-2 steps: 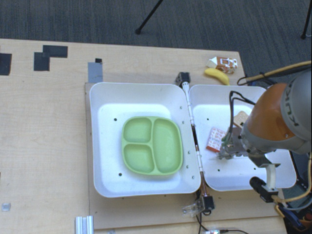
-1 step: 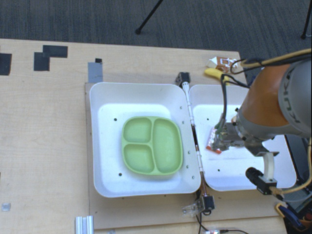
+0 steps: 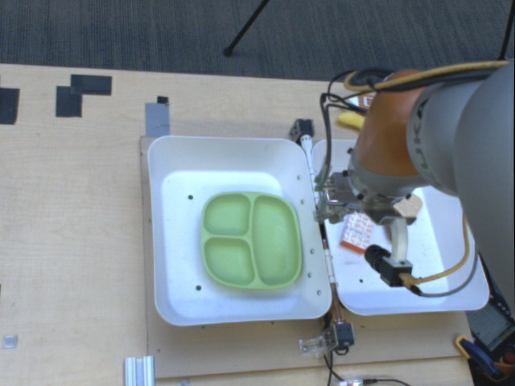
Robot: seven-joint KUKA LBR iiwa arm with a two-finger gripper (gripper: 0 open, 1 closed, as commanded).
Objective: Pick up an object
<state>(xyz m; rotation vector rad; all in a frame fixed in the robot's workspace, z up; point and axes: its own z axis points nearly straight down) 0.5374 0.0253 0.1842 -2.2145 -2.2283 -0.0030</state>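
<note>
My gripper (image 3: 351,206) hangs under the grey and orange wrist over the left part of the right bin (image 3: 451,300). Just below it lies a small white packet with red print (image 3: 358,232), on the bin floor near the divider. Whether the packet touches the gripper I cannot tell. A beige object (image 3: 409,206) peeks out to the right of the gripper, partly hidden by the arm. A yellow object (image 3: 349,121) shows at the bin's far edge behind the wrist.
The left bin (image 3: 173,215) holds a green divided plate (image 3: 251,240) in its middle. A black cable connector (image 3: 387,266) dangles from the arm over the right bin's floor. The arm covers most of the right bin's far half.
</note>
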